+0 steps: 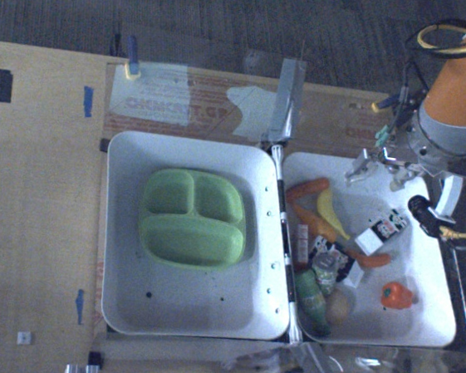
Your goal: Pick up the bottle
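The bottle (311, 292) is green with a pale label and lies in the right bin (426, 329), against its left wall near the front, among other items. My gripper (381, 172) hangs over the bin's far edge, well behind the bottle and to its right. Its two fingers (357, 171) are spread apart and hold nothing; the gripper is open.
The right bin also holds a banana (331, 213), orange carrot-like pieces (309, 188), a small white and black box (382, 230), an orange toy (397, 295) and a brownish round item (338, 305) beside the bottle. A green divided plate (193, 218) lies in the left bin (113, 285).
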Action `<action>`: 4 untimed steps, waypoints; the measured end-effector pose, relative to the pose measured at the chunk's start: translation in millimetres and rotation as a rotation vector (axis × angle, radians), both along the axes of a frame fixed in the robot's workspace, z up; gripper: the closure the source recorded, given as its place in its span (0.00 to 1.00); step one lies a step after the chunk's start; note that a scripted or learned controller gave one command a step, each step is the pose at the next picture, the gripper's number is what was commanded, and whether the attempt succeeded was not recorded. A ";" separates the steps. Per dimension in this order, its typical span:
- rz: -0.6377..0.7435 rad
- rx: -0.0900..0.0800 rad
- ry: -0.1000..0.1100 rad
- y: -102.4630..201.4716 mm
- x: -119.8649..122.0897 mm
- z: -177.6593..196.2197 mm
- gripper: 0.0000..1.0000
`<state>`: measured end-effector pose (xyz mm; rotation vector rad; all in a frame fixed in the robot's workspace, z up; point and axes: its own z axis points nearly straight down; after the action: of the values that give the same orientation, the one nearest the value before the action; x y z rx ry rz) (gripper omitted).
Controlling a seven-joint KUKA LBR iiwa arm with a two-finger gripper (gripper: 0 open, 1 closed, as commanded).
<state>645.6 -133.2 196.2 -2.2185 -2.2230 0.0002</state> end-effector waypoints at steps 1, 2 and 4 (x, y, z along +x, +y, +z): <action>0.063 -0.008 -0.027 -2.3 -61.9 -77.8 0.00; 0.153 -0.002 -0.004 1.2 -89.9 -41.9 0.00; 0.031 -0.006 -0.023 -11.6 -90.8 -80.0 0.00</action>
<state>554.7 -144.8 116.2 -2.1981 -2.2719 -0.0192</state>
